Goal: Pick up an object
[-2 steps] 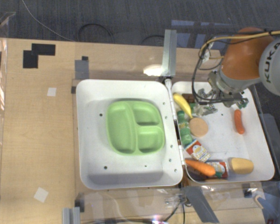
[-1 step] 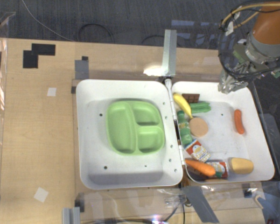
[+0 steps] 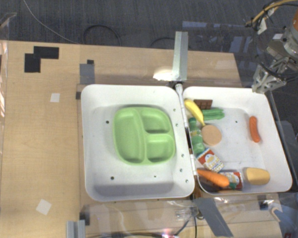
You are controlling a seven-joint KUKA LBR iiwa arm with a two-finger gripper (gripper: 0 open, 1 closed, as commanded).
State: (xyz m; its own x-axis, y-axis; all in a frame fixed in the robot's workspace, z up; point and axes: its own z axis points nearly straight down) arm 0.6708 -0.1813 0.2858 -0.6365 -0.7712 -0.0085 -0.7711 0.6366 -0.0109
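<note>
So the pick hasn't really started as far as the view shows. The claw hangs just outside the far right corner of the right bin, with nothing between its fingers; whether it's spread or clenched can't be told from this angle. All the candidates sit in that bin: a banana, a carrot, a small red sausage, a round tan cookie-like disc and a yellowish bread-like chunk. The left bin holds a green divided tray. Everything's left to do: descend, grab, lift.
</note>
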